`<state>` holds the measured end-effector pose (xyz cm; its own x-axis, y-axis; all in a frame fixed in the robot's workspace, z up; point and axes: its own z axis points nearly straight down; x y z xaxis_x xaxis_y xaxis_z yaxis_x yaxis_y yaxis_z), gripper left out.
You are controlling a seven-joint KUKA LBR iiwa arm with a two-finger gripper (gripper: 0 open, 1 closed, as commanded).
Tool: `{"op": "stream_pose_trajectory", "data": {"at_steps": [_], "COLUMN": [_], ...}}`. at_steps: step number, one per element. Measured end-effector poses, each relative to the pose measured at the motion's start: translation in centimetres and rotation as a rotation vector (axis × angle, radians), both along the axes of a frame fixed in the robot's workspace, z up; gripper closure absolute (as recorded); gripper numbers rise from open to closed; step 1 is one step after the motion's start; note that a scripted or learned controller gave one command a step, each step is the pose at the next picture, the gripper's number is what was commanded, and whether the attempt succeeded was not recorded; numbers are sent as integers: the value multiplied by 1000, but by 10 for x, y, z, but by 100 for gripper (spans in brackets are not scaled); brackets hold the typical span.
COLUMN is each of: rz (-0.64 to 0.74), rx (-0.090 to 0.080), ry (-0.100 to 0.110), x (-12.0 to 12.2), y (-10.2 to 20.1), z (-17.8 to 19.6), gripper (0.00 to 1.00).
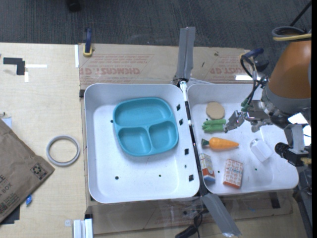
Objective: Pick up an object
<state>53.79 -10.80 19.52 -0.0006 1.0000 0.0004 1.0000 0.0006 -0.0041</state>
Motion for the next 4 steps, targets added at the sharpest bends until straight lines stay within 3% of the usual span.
{"op": "stream_pose_trajectory", "data": {"at_steps": [1,2,3,4], "rz": [-54,-99,-177,-181], "rx": [-2,-5,2,1], "ry": [-15,-28,-15,-11], "x": [2,-7,-37,-39], "y": [10,13,12,10], "z": [-90,-93,-97,-91], "gripper": [0,0,0,100]}}
